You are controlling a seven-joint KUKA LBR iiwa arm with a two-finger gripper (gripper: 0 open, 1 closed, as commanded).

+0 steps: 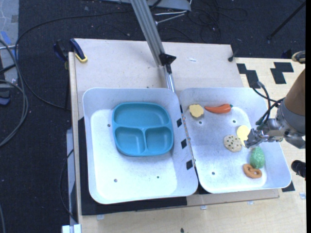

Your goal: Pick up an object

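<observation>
Grey metal ends in the claw (252,139), low over the right bin (214,176) near its 3 o'clock side; whether its fingers are spread or pressed together I cannot tell, as the tip is small and dark against the clutter. Nothing shows pinched between them.

Closest around it: a yellow piece (243,131) touching or just beside the tip at 11 o'clock, a cookie (233,143) just beside at 9 o'clock, a green lump (257,157) near at 5 o'clock, and past that a pretzel (252,171) by the bin's lower wall. Any of these could be the task's thing; the yellow piece and cookie lie nearest the tip.

Further off, at the bin's 12 o'clock, sit a yellow chunk (196,111) and a chili (218,108). The left bin (97,174) carries a blue tray (143,129), well apart from the arm. Both bins rest on the surface (121,62).

Risks, as I judge them: the crowding here means a closing claw may nudge the cookie or yellow piece aside rather than trap either, or catch an edge only, so the piece slips on lifting. Flat pieces on a smooth bin floor give little to grip.
</observation>
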